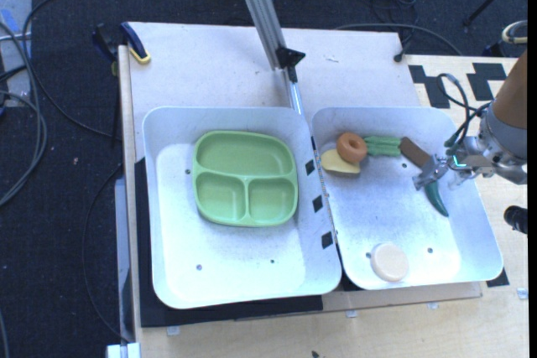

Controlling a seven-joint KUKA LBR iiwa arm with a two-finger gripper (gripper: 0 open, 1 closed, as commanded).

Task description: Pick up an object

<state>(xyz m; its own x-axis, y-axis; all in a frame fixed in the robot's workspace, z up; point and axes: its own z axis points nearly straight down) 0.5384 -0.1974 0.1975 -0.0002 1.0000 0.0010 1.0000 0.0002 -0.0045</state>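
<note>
Arm at right edge: orange-brown band up top, grey wrist section below. Black cables looping beside it. Gripper small, metallic grey, teal-lit spot at its base.

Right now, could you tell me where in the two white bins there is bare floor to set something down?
Left bin: bare below the green divided plate. Right bin: bare middle, between the donut and the round cream disc. Crowded along its top, near the gripper and teal piece.

One fixed camera above the bench, slanted down — both white bins in frame, moderately distant
</note>
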